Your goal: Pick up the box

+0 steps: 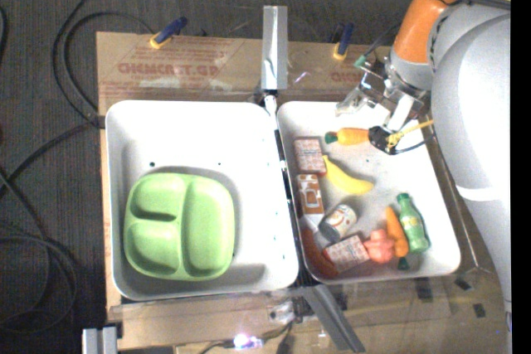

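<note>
Three small boxes lie in the right bin [448, 261]. A reddish box [308, 153] rests flat near the bin's upper left, a brown box [311, 194] sits just below it, and a red-and-white box [348, 251] lies at the bottom edge. My gripper [358, 102] hovers over the upper right of that bin, above an orange carrot [352, 136]. It is apart from all three boxes, to the right of and above the reddish one. Nothing shows held in it.
The right bin also holds a banana [348, 179], a can [338, 220], a pink toy [380, 247], a second carrot [397, 232] and a green bottle [412, 223]. A green divided plate [180, 225] lies in the left bin [199, 122]. My arm covers the right side.
</note>
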### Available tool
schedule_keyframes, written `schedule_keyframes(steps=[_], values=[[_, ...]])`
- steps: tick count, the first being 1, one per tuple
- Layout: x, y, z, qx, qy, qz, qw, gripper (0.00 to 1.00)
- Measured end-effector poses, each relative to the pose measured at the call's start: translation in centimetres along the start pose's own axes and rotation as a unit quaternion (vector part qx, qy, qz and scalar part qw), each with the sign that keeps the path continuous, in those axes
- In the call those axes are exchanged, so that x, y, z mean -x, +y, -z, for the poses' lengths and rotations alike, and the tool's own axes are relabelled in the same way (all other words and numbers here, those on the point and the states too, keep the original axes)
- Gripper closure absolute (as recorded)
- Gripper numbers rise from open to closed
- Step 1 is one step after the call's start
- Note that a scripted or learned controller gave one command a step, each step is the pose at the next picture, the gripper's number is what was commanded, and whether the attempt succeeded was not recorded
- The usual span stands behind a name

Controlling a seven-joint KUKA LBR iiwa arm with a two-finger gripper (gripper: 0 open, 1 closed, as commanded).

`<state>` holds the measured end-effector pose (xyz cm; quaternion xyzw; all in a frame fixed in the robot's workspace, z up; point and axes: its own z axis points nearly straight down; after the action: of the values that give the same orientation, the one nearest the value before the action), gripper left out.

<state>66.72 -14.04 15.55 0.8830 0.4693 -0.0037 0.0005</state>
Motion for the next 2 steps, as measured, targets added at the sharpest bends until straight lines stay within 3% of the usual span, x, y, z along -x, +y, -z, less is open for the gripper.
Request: schedule_keyframes(steps=[1, 2], values=[[0.9, -8.8, -5.8, 0.008, 0.007, -0.007, 0.9999, 0.0], [-2.7, -2.0, -3.4, -0.005, -0.001, -0.076, 0.9971, 0.0]])
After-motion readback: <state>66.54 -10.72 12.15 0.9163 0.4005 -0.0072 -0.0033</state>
